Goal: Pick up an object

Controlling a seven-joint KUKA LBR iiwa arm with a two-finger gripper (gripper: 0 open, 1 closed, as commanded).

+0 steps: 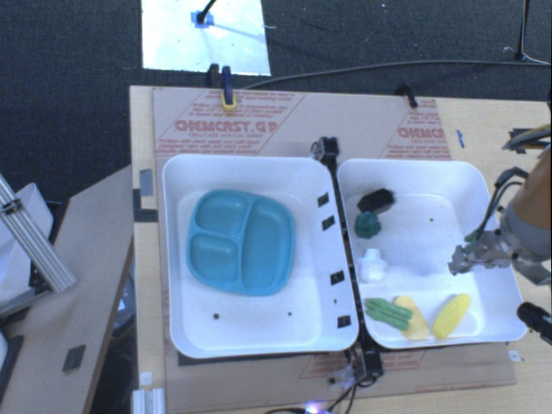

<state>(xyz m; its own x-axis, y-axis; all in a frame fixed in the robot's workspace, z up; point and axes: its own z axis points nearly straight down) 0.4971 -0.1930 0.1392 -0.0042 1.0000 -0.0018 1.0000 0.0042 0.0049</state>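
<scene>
White plastic makes up the two shallow bins: the left bin holds a blue divided plate lying flat, and the right bin holds all the small candidates. The arm reaches in over the right bin's right wall, with its gripper hanging above bare floor near the middle right; whether its fingers are spread or closed I cannot tell, and nothing is visibly between them. Along the front wall lie a yellow corn cob, a pale yellow piece and, touching that, a green pod-like toy (possibly a pea pod). Further back, near the divider, sit a small white object, a teal lump and a black item. The corn cob looks the best pick, since it is nearest the gripper and stands apart from its neighbours. To do it well, I would centre over the cob's middle, turn the fingers across its narrow width, and descend straight, minding the close front wall.
</scene>
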